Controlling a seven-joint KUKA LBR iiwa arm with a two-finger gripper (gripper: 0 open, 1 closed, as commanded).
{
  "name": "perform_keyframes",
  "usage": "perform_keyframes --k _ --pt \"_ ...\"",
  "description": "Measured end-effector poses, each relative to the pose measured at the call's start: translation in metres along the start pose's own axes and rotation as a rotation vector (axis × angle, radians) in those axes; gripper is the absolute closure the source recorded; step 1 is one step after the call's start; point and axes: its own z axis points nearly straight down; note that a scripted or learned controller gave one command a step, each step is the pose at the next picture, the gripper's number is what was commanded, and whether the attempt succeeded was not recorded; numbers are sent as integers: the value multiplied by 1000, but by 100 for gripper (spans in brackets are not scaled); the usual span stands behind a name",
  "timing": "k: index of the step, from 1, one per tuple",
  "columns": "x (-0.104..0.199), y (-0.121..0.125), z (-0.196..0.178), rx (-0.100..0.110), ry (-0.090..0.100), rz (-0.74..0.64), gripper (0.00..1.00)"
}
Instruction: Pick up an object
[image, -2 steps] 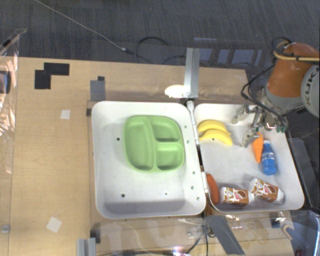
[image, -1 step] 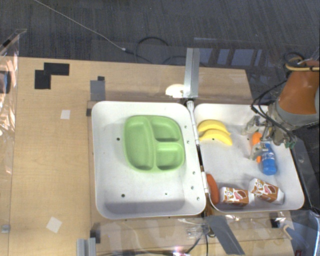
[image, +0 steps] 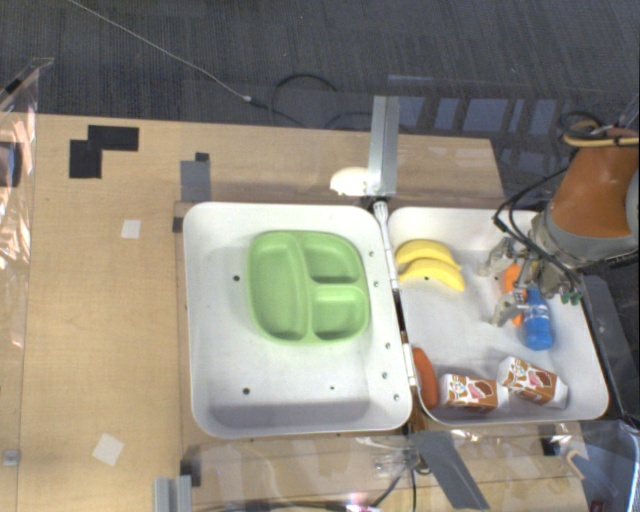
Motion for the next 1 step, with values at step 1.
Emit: perform_keyframes --k 1 --pt "5 47 -1 0 -1 -263 0"
